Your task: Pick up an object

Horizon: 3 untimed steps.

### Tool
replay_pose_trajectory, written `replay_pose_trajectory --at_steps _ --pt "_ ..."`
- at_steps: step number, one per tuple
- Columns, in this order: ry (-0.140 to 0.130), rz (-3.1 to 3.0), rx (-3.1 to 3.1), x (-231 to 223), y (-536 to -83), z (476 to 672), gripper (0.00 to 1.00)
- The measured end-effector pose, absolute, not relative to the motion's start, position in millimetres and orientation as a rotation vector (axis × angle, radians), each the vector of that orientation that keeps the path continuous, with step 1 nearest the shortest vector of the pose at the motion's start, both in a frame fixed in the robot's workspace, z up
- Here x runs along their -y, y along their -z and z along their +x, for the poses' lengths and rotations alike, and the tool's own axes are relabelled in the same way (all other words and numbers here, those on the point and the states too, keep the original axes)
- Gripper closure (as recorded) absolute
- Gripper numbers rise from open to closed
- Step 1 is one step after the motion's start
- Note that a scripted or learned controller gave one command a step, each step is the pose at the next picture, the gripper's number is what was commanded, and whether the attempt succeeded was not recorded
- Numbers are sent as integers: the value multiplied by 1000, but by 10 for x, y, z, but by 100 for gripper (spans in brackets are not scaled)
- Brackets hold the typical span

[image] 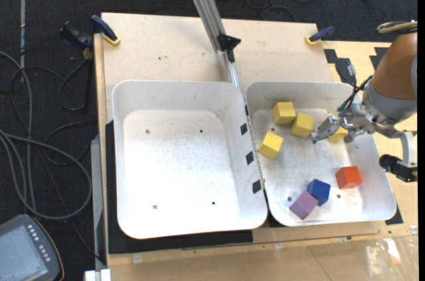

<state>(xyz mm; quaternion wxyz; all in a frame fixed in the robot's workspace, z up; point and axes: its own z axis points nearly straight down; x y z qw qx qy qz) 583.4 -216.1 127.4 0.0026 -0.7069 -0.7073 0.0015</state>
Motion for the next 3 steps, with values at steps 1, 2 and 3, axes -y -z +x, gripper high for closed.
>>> replay_pose_trajectory --at_steps 1,2,3 --pt "-3 -2219 2221 2153 -932 5832 0" --pt "1 -2223 2224 2158 -1058 5844 100" --pt "4 -2223 2229 2099 -1643 5795 100"
